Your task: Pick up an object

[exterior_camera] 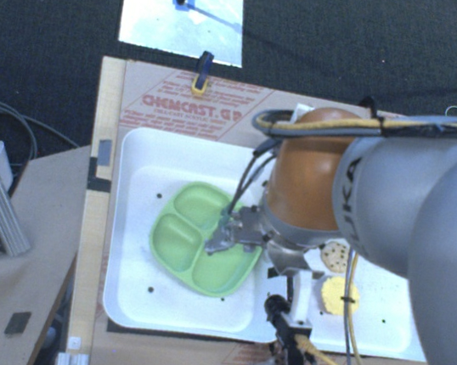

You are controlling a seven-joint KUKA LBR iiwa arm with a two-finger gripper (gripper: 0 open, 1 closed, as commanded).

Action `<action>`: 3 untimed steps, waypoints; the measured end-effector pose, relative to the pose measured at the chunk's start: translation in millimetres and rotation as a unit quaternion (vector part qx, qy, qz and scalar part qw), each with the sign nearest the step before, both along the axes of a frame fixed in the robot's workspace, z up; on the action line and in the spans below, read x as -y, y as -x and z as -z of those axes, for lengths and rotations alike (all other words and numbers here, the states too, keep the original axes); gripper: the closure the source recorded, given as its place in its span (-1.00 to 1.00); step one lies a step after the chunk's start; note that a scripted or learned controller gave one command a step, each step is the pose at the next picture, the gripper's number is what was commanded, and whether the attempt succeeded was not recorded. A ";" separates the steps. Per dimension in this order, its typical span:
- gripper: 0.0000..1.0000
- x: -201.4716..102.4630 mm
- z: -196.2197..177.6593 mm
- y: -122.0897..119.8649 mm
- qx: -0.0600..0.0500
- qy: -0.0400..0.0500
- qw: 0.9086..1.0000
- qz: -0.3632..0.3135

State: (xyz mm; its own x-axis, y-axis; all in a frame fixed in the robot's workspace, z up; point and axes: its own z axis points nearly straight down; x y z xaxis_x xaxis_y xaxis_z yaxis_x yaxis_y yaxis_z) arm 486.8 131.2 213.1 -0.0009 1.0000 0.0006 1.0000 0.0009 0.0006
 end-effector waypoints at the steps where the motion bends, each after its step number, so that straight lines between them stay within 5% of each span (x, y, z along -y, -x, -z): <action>1: -1.00 -110.0 -16.2 -9.5 0.001 -0.003 1.000 -0.007; 2: -1.00 -103.7 -159.7 -1.0 0.007 -0.004 1.000 -0.003; 3: -1.00 -102.1 -9.0 2.5 -0.006 0.003 1.000 0.000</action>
